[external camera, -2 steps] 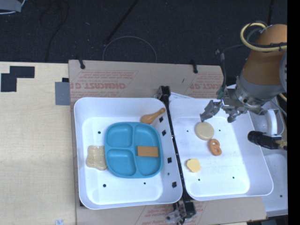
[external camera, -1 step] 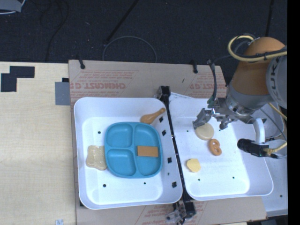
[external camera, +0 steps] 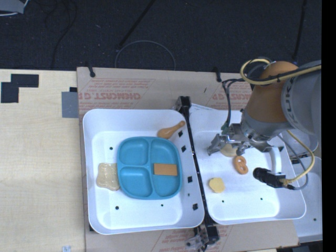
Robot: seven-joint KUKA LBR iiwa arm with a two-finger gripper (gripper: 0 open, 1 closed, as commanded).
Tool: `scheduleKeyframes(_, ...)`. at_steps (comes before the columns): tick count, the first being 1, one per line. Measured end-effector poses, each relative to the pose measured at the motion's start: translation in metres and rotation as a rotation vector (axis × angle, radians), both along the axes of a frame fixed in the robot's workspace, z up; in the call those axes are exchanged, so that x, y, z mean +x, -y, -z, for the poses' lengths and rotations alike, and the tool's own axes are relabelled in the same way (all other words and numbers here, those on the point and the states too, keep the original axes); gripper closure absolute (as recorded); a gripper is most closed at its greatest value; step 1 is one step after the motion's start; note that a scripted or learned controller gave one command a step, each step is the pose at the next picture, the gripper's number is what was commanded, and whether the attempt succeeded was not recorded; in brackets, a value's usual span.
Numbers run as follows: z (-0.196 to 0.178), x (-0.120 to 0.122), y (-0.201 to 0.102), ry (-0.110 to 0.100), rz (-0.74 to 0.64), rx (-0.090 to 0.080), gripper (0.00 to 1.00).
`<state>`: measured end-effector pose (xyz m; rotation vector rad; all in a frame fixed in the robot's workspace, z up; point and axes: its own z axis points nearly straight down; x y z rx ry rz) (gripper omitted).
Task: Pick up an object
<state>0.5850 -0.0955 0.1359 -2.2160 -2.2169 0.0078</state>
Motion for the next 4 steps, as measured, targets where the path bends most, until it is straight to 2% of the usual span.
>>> scheduleKeyframes(1,0.051,-0.001,-0.002,0.003,0.002,-0.001,0.00)
scheduleKeyframes(2,0.038,-0.001,0.000,0.003,0.008,-0.001,1.00)
scheduleKeyframes(4,-0.087,0.009,0.005,0.013,0.000,-0.002,1.00)
